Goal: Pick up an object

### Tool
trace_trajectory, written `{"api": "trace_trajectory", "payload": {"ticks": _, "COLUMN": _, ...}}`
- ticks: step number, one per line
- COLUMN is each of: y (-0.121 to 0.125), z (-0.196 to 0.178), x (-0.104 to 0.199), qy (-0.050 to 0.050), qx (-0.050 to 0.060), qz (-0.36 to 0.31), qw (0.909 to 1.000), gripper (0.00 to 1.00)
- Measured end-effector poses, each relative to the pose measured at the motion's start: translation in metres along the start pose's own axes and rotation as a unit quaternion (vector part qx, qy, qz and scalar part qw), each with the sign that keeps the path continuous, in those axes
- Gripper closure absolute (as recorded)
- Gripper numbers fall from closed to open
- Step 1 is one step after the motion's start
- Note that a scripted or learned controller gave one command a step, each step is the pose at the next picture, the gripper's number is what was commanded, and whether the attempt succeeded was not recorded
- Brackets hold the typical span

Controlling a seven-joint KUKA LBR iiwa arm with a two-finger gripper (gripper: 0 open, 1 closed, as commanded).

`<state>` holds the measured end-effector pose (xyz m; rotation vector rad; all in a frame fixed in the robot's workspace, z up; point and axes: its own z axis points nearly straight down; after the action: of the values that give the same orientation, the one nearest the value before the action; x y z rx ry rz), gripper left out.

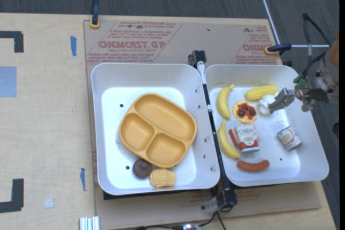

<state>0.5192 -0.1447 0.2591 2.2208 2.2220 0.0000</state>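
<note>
We are in the approach step: our gripper point(282, 98) hangs over the right bin point(315, 143), near its upper right, just beside the yellow corn point(261, 92). Whether it is wide or narrow we cannot tell, and we see nothing held. The next move probably calls for centring over the corn, then descending.

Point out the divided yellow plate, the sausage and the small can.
divided yellow plate point(157, 136), camera view, ridge where its compartments meet.
sausage point(253, 166), camera view, middle of its length.
small can point(289, 138), camera view, its labelled side.
</note>
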Motion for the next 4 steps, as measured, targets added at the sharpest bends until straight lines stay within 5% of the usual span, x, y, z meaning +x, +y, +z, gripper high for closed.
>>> {"api": "trace_trajectory", "payload": {"ticks": 1, "y": -0.004, "z": 0.117, "x": -0.032, "qy": 0.000, "qx": 0.000, "qz": 0.000, "qw": 1.0000, "gripper": 0.00}}
{"api": "trace_trajectory", "payload": {"ticks": 2, "y": 0.022, "z": 0.170, "x": 0.005, "qy": 0.000, "qx": -0.003, "qz": 0.000, "qw": 1.0000, "gripper": 0.00}}
{"api": "trace_trajectory", "payload": {"ticks": 4, "y": 0.005, "z": 0.170, "x": 0.044, "qy": -0.003, "qx": -0.006, "qz": 0.002, "qw": 1.0000, "gripper": 0.00}}
